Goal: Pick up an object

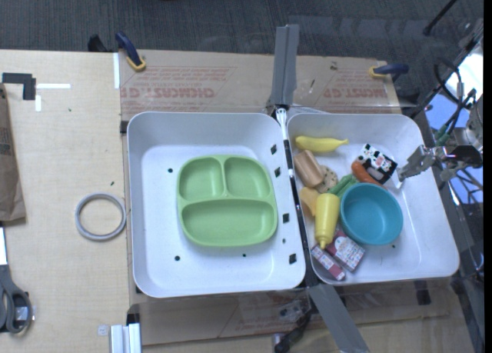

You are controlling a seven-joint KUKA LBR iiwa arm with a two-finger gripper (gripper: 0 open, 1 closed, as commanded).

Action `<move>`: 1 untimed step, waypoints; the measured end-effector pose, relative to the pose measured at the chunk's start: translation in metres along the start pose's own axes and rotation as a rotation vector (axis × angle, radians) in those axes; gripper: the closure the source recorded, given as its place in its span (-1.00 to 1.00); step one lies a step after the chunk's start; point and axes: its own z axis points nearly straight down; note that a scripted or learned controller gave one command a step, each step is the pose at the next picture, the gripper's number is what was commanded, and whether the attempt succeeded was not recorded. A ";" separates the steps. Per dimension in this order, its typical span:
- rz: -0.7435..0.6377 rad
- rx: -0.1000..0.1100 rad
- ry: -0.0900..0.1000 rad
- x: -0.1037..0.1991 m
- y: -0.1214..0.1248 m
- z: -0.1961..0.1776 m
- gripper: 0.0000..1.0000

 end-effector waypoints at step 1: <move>0.002 0.000 0.001 -0.017 -0.012 0.111 -1.00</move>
